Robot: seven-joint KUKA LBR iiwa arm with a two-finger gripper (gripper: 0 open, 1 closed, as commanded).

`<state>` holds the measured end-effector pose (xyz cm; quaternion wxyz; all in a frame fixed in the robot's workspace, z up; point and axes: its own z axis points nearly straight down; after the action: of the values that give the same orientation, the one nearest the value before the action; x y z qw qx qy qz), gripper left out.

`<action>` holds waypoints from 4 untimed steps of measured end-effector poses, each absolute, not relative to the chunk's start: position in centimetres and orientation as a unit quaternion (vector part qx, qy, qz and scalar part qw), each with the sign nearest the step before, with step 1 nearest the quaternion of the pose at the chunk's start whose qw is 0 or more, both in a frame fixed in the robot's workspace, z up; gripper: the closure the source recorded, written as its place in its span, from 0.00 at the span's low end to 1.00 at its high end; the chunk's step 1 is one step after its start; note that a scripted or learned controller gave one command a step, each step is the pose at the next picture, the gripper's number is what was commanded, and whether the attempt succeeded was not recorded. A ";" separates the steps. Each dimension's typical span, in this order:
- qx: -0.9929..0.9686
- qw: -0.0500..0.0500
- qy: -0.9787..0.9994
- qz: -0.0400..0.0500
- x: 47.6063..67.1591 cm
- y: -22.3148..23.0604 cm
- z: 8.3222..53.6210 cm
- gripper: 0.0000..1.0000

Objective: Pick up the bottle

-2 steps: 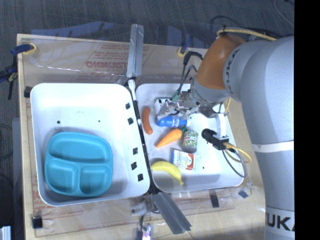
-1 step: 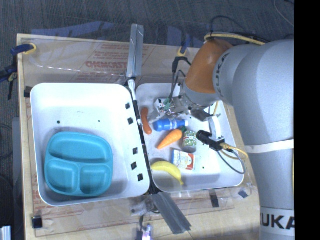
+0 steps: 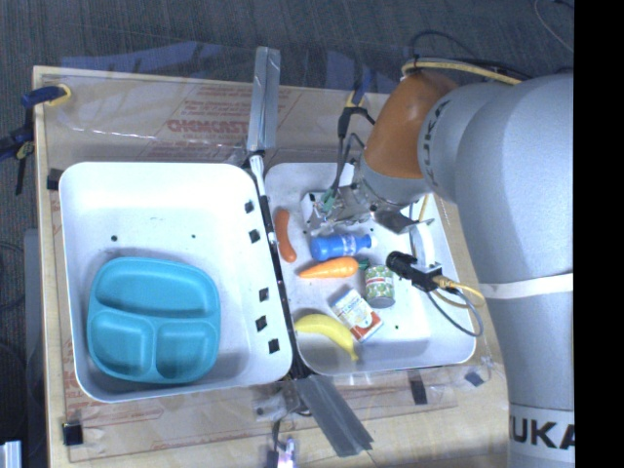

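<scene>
Bottle: small blue plastic bottle with a white cap (image 3: 338, 246), lying on its side in the right-hand shallow white plastic bin (image 3: 444, 344); I read its long axis as running roughly left to right across the view, cap end toward the right.
Pincer: two-finger gripper (image 3: 330, 210) at the end of my grey arm with the orange band, low over the bin's far half; the tips are lost in dark clutter, so I cannot tell their state.
Bearing: bottle sits just below the pincer in the view, very close, possibly touching; contact is too small for me to confirm.
Approach judgement: I would want the pinch to cross the bottle's short width, since a smooth round body like this will likely roll if nudged along its length.
Neighbours: slim orange plastic carrot (image 3: 327, 270) lies just beyond the bottle from the pincer, nearly parallel to it; reddish-orange sausage-shaped toy (image 3: 285, 236) lies to the pincer's left, pointing along the bin wall.
Farther from pincer: small green-labelled round can (image 3: 379, 286), red-and-white flat packet (image 3: 355, 314), curved yellow plastic banana (image 3: 330, 333).
Other bin: teal moulded plastic tray with compartments (image 3: 153, 319), well apart to the left.
Risk: crowded toys could get pinched with the bottle.
</scene>
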<state>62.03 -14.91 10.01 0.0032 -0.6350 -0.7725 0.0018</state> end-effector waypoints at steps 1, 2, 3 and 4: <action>-0.709 0.001 -0.705 0.001 65.7 -12.0 18.1 1.00; -0.709 0.001 -0.705 0.001 65.7 -12.0 18.1 0.00; -0.743 0.001 -0.669 0.001 60.5 -15.8 11.5 0.00; -0.697 -0.003 -0.717 0.000 58.0 -11.4 10.0 0.00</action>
<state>58.02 -11.40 9.99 -0.0032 -0.6975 -0.7166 0.0000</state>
